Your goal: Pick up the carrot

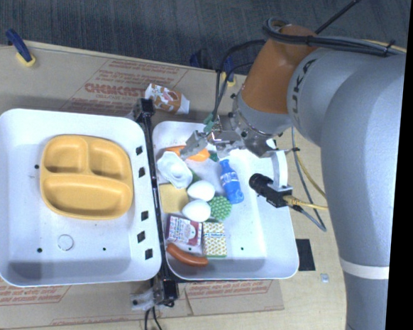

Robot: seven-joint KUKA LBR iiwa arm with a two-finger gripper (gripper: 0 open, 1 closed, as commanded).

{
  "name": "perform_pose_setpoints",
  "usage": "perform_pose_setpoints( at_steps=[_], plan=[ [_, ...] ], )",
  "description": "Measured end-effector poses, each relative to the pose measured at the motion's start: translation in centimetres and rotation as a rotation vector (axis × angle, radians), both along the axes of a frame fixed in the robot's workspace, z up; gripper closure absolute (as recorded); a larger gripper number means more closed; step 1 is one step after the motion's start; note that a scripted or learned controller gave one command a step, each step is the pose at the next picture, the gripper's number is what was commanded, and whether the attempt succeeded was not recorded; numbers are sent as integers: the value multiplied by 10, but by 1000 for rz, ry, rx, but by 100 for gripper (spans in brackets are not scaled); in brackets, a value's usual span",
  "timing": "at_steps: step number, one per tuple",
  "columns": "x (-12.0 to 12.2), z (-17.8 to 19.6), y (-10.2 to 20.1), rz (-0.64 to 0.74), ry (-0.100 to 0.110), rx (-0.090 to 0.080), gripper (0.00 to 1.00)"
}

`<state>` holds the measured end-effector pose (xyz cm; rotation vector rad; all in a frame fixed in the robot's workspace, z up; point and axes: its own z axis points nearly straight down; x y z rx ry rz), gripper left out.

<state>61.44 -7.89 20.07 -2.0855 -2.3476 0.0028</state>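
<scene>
The carrot point(195, 153) is a small orange piece at the back left of the right bin point(274, 255), partly hidden under the gripper. My gripper point(207, 141) hangs directly over it, low in the bin and at the carrot's top right end. The view is too cluttered to show whether it touches or grips the carrot. The grey arm with its orange band point(274, 73) reaches in from the upper right and covers the bin's back right corner.
Packed around the carrot are a white cup point(174, 169), a blue bottle point(230, 182), two eggs point(201, 191), a green netted item point(221, 208), two small boxes point(185, 230) and a sausage point(187, 257). A yellow divided tray point(88, 175) lies in the left bin point(14, 252).
</scene>
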Motion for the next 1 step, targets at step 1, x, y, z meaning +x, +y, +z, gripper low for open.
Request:
perform_pose_setpoints(
  at_steps=[1],
  plan=[
    [35,-100,-16,-112,3,0,0]
  ],
)
